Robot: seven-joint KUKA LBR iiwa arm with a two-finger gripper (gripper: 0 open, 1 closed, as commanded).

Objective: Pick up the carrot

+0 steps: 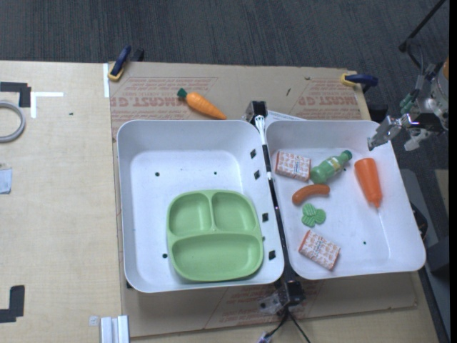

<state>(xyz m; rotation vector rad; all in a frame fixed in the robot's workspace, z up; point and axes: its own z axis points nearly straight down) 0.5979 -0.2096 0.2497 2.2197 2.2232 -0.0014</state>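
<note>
Claw point(397, 128) at far right edge, fingers pointing left (blurry).

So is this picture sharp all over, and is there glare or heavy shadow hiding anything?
In the camera view the lighting is even and soft: the white bins show no harsh glare and only faint shadows. The green plate and the carrot on the cardboard look sharp. The gripper at the right edge is slightly blurred.

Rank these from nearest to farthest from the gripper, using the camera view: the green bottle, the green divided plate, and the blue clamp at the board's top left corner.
From the gripper, at the right bin's upper right edge:
1. Green bottle, in the right bin's upper part.
2. Green plate, in the left bin.
3. Blue clamp, top left corner of the board, beyond the left bin.
</note>
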